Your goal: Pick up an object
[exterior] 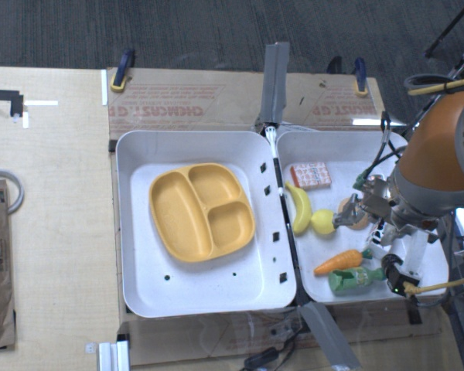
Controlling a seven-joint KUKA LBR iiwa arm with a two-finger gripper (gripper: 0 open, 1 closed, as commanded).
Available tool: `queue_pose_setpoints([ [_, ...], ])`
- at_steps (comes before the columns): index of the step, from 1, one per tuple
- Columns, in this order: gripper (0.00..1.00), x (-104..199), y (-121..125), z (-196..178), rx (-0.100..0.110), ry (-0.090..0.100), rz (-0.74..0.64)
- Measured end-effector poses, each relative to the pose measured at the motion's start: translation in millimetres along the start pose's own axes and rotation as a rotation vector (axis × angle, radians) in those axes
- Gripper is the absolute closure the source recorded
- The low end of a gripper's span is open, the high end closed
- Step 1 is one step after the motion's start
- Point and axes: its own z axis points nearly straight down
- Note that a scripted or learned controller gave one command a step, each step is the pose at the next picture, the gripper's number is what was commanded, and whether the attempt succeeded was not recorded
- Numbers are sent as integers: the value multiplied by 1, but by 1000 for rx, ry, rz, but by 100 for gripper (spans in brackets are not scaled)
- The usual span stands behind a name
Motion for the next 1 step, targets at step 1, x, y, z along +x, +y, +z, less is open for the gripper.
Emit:
queue_pose_setpoints([
  [1, 0, -8, 4, 87, -9, 4, -156],
])
